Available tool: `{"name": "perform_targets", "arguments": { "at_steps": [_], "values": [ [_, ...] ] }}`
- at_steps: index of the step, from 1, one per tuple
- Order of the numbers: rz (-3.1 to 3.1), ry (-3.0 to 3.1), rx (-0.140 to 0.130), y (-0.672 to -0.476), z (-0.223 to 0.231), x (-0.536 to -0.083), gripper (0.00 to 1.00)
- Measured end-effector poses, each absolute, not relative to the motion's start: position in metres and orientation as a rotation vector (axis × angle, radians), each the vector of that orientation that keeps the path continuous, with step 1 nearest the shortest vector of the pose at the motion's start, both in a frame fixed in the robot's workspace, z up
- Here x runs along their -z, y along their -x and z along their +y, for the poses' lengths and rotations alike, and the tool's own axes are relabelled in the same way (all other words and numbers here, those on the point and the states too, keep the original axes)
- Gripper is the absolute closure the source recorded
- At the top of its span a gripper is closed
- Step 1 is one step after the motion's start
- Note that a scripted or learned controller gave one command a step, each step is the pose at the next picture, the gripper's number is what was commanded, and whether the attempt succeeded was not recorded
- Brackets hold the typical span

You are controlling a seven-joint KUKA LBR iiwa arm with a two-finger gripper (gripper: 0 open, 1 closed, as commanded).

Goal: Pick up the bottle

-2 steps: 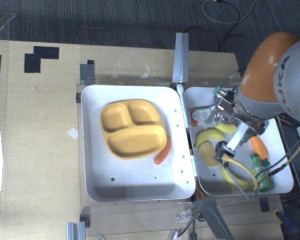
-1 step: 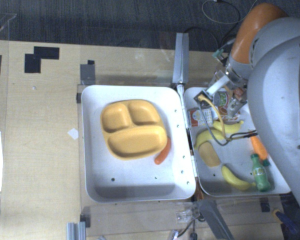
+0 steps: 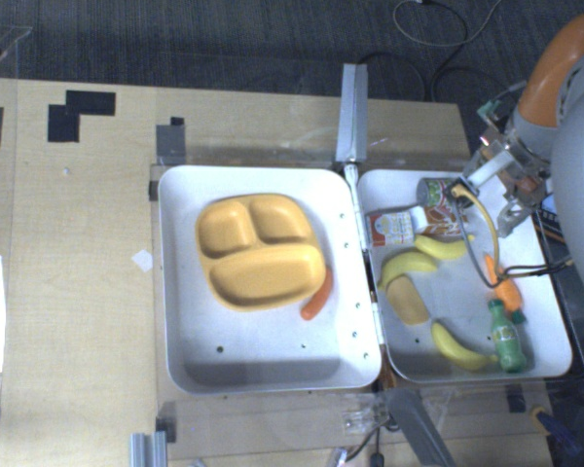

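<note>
Right bin: one green bottle, two bananas, one can. My gripper near can; grip state unreadable.

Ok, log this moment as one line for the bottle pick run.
tool: over right bin's far end | bottle: lying in right bin, near corner, beside banana | grasp: not yet made
</note>
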State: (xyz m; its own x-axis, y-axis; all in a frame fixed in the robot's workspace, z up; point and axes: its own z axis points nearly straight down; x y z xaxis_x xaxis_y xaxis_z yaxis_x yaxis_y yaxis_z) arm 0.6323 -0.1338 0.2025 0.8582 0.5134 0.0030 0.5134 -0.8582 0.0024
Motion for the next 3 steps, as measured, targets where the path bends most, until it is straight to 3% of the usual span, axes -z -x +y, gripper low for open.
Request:
{"name": "perform_targets", "arguments": {
  "at_steps": [1, 2, 3],
  "values": [
    [0.882, -3.014, 0.001, -0.658, -0.193, -0.086, 0.00],
    [0.746, -3.049, -0.010, -0.661, -0.204, -0.206, 0.00],
    [0.954, -2.987, -0.019, -0.660, -0.140, -0.119, 0.00]
  ]
}}
